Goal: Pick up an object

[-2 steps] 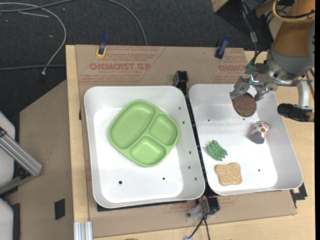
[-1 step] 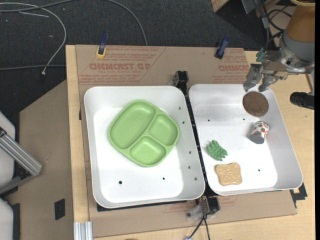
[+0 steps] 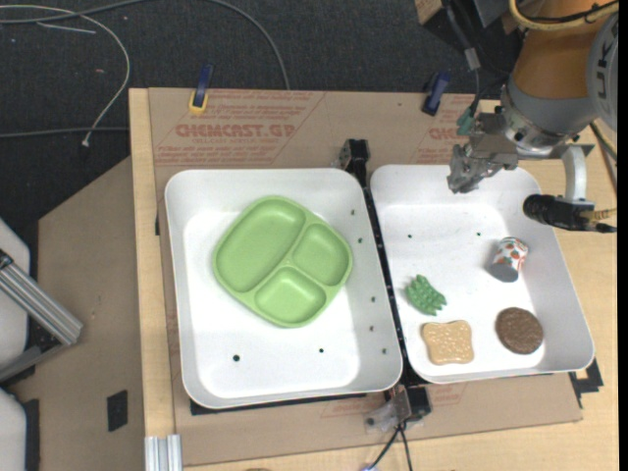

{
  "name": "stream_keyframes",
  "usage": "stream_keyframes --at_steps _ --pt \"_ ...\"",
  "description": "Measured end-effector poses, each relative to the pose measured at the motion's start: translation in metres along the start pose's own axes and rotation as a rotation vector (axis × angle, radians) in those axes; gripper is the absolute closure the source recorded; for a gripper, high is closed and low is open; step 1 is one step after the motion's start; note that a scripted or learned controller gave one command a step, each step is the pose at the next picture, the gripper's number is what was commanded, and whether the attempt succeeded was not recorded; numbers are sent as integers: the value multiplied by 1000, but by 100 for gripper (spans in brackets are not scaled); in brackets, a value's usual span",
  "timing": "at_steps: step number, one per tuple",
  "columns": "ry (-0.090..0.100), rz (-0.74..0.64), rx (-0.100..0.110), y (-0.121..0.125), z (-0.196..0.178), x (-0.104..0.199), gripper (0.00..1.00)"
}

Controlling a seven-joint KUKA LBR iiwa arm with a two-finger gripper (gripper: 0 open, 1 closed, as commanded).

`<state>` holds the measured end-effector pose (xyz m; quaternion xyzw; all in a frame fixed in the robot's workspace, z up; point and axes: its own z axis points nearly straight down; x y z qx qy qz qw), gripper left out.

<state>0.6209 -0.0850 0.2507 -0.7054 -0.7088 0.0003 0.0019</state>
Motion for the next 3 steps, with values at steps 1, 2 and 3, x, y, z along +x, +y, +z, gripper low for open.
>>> stream_keyframes --at_steps 1,2,3 --pt "1 -1 -1 -10 -2 59 100" --pt "1 -2 -1 -14 -2 113 100" --pt "0 -2 2 -14 23 168 100"
